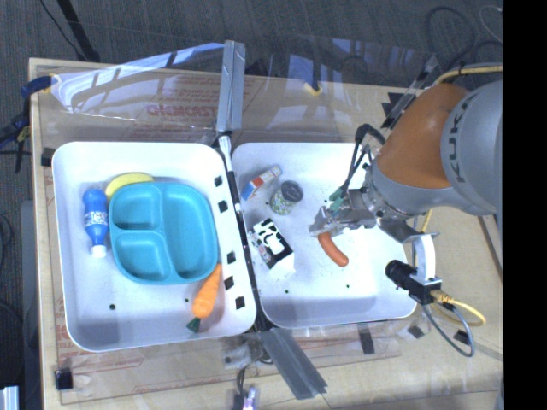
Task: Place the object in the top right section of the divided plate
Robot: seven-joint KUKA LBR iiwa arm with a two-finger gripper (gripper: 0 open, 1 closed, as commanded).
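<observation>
The claw (pixel 335 222) hangs low over the right bin (pixel 376 301), just above the red sausage (pixel 333 249) presumably meant for the blue divided plate (pixel 164 231) in the left bin, though I cannot tell its opening.

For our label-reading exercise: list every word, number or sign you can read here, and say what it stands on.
"KU", part of a word, on the grey arm.
Faint red print on the clear sheet behind the bins: too blurred.
Blue bottle label: too small.
Black-and-white box: pattern, no readable words.
</observation>
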